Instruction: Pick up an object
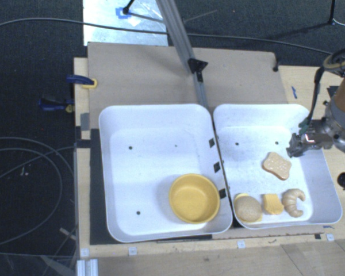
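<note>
White bins sit side by side on the table. The right bin (259,125) has lots of bare floor in its upper half. The tool (295,146) hangs by its right wall; I cannot tell its grip. The toast (276,165) lies just lower left of it, near a roll (248,208), cheese (271,203) and croissant (294,202).

Lighting: I read even, fairly bright overhead light, slightly cool. Glare: the two shallow white plastic bins (161,117) wash out near pure white, with little surface detail. Shadows: soft and short, a faint one inside the round yellow bowl (194,198). Focus: I see mild softness and grain overall. The dark carpeted floor (29,50) at left stays dim and noisy.
</note>
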`<state>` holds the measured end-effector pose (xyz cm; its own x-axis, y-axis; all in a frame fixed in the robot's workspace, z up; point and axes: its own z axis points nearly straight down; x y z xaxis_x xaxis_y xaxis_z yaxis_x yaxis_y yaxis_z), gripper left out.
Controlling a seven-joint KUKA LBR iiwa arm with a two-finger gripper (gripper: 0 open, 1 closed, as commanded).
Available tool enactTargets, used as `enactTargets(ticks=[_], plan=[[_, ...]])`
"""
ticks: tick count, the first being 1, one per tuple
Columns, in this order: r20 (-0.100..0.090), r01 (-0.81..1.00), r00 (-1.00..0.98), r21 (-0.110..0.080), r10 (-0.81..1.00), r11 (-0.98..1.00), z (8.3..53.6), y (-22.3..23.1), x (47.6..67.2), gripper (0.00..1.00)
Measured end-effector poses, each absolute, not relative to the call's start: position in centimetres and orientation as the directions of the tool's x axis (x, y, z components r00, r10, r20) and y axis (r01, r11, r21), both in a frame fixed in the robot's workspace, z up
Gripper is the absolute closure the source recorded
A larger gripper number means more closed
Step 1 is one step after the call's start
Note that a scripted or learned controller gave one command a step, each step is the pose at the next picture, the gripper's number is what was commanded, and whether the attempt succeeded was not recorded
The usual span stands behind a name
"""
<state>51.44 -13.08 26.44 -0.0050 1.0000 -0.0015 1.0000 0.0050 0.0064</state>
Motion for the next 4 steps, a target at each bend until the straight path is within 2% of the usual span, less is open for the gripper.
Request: enactTargets(ticks=[4], plan=[[0.002, 1.000, -0.011, 0.003, 1.000, 0.011, 22.2, 7.2, 59.2, 1.00]])
